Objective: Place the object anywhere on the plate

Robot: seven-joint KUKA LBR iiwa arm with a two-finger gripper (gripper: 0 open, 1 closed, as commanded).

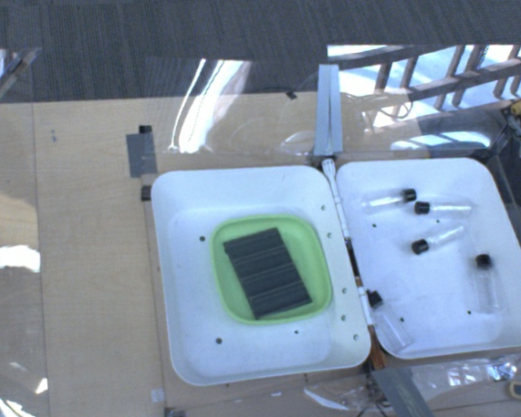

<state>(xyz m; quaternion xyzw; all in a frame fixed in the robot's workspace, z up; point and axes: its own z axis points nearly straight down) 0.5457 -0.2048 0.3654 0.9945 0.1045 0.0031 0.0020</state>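
Across the right bin (pixel 518 316), where clear black-capped vials (pixel 433 239) lie well apart from the green plate (pixel 316 262) and its dark ribbed block (pixel 267 273), select one isolated vial; hand state cannot be told.

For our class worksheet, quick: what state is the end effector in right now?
End effector: cannot be told from the camera view; nothing reaches over the two shallow white bins.
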